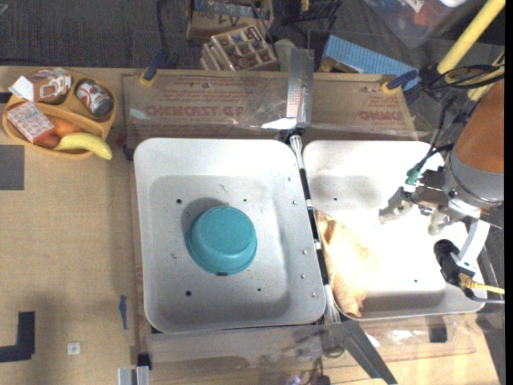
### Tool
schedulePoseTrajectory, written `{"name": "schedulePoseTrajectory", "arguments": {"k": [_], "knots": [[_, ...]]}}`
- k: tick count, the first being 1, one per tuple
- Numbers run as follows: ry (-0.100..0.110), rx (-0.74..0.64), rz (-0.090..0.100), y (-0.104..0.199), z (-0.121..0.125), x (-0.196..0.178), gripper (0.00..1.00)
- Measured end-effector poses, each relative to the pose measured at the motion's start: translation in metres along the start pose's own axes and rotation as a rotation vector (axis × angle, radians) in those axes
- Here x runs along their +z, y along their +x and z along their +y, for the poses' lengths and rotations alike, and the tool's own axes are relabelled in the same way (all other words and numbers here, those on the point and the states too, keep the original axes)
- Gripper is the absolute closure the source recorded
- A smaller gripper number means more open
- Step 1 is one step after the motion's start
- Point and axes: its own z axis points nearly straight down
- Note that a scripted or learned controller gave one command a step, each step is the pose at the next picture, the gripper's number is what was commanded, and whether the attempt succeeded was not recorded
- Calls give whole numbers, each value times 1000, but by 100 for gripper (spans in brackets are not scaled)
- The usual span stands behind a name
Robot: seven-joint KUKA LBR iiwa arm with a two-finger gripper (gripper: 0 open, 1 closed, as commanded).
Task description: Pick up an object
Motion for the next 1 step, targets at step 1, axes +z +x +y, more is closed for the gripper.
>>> {"name": "schedulePoseTrajectory", "arguments": {"k": [1], "knots": [[-12,-195,4,15,0,120,0]]}}
